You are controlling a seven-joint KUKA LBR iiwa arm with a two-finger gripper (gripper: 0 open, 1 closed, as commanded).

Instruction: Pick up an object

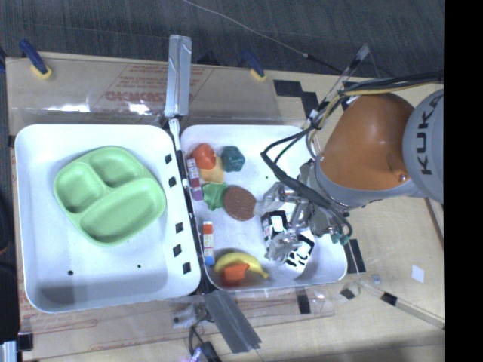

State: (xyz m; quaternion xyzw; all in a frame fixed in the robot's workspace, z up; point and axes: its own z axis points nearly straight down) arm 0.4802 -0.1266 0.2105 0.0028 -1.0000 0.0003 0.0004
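Two white bins are seen side by side on a counter (pixel 392 277). A green divided plate (pixel 110 193) lies in the left bin (pixel 38 277). In the right bin (pixel 249 133) the hand (pixel 285 238) is lowered near the front right corner; whether anything is gripped cannot be told. Well left of it are a banana (pixel 240 262), a brown disc (pixel 240 202), a teal lump (pixel 232 157) and a red-and-yellow piece (pixel 204 161).

I work in a robotics lab: two shallow white plastic bins (pixel 45 277) sit taped to a pale wooden bench (pixel 423 277), blue clamps (pixel 35 57) along the frame's top, loose cables (pixel 332 100) upper right.
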